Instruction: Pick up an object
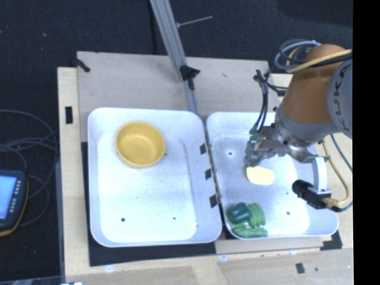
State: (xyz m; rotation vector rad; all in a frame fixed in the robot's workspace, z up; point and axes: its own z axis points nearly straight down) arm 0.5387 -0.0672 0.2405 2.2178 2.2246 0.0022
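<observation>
Resting on a pale wooden counter (130, 82) over dark floor, two white bins sit side by side, the left bin (148, 218) holding a yellow bowl (141, 144). In the right bin (231, 135), right of centre frame, lies a pale yellow, rounded object (261, 176), smooth-looking, with green items (246, 215) below it. The hand (254, 154) hangs just above the object's upper left.
</observation>
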